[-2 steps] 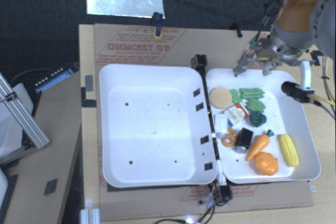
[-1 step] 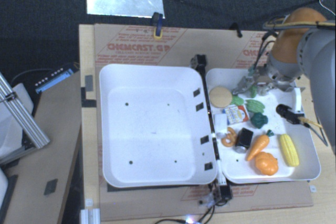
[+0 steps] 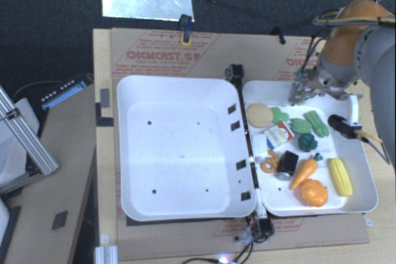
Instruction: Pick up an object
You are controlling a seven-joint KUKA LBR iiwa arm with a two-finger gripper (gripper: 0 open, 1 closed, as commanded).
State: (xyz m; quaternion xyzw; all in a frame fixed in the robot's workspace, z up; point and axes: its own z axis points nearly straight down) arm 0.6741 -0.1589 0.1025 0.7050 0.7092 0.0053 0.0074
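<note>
My gripper hangs over the far end of the right bin, above the toy food and gripping nothing; whether the fingers stand wide or narrow I cannot tell. The nearest candidate is the green pickle, lying flat beside the green leafy piece, long axis running from far-left to near-right. Recommended: descend straight, with the jaws set across that axis at its middle, clear of neighbours.
</note>
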